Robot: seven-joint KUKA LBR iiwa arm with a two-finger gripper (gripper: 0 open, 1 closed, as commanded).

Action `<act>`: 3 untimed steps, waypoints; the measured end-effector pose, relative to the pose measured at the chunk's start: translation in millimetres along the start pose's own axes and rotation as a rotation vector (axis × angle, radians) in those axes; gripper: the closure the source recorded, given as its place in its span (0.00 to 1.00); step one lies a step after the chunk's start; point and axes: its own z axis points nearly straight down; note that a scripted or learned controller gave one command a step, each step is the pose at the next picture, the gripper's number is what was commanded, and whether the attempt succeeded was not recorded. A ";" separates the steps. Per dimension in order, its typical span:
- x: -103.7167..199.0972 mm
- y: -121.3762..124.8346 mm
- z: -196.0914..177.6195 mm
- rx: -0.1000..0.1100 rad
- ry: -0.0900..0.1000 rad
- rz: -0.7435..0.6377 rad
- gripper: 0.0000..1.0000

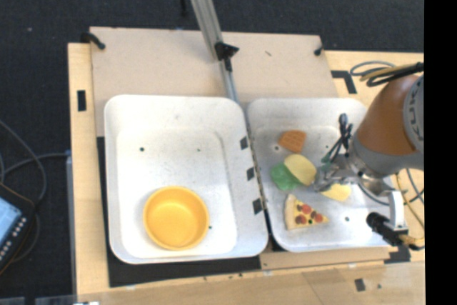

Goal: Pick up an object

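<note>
Reaching into the right bin (285, 109), the end effector (330, 178) hung low among crowded food toys, and I could not tell whether it was released or clenched. A yellow piece (337, 191) lay just at its 5 o'clock and a yellow-green piece (300, 168) at its 9 o'clock, touching a green piece (283, 178). The risk, in my judgement, was a pinch between pieces (pushing them apart). A pizza slice (304, 213) lay at 7 o'clock, an orange piece (292, 140) at 11. The yellow bowl (176, 217) sat well apart in the left bin (171, 114).
</note>
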 end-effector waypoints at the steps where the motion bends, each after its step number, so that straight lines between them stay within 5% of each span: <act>1: 3.2 6.0 -45.0 0.002 0.001 -0.010 1.00; 3: 8.3 9.4 -137.7 0.001 0.001 -0.011 1.00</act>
